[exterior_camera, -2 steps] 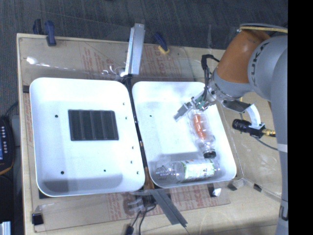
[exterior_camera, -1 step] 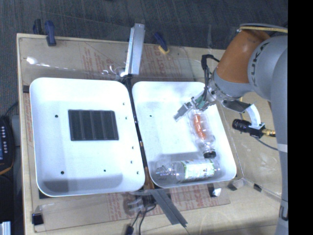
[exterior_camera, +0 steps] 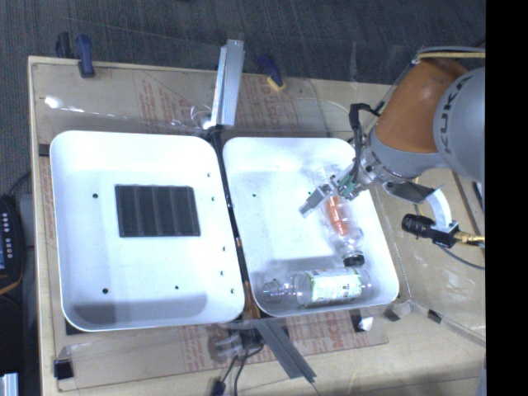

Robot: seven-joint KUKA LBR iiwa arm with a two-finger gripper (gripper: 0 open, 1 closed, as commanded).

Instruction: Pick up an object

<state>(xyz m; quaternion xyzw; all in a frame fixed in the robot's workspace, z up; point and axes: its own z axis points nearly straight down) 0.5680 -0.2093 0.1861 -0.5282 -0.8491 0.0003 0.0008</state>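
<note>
The arm (exterior_camera: 433,122) reaches in from the right, and its gripper (exterior_camera: 326,195) hangs low over the right bin (exterior_camera: 272,163), in the upper right part of it. One of the fingers (exterior_camera: 312,202) juts out grey toward the left; how far the fingers are spread, and whether anything sits between them, cannot be told from this angle. Just beneath and touching the gripper's outline lies a clear bottle with an orange label (exterior_camera: 338,217), slanting down toward the bin's right wall, dark cap at its lower end. Along the front wall a second clear bottle with a white label (exterior_camera: 318,288) lies on its side. Over in the left bin (exterior_camera: 82,180), a dark ribbed rectangle (exterior_camera: 157,210) rests flat, well apart from the action
</note>
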